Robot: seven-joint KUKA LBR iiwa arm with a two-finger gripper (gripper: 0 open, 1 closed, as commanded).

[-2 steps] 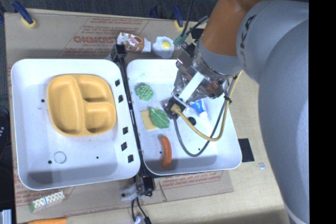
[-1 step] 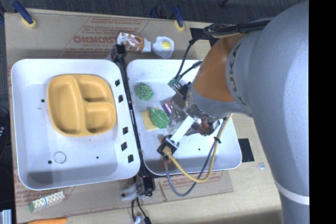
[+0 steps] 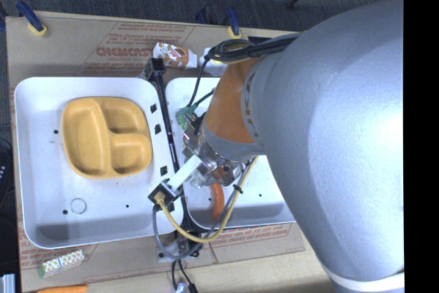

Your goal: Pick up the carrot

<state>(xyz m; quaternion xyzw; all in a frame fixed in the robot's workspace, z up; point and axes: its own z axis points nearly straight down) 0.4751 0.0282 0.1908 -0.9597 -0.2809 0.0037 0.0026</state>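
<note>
Carrot (image 3: 217,201) lies lengthwise toward the bin's (image 3: 264,206) near wall.

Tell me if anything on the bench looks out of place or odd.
Nothing looks spilled or damaged. The slim orange carrot lies in the right white bin, partly hidden under the arm. The yellow three-compartment plastic plate sits flat in the left white bin. One small oddity: another orange object lies at the bench's front edge, outside both bins.

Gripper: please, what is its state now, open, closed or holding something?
Gripper: cannot be told; it is low in the right bin, just above the carrot.
</note>
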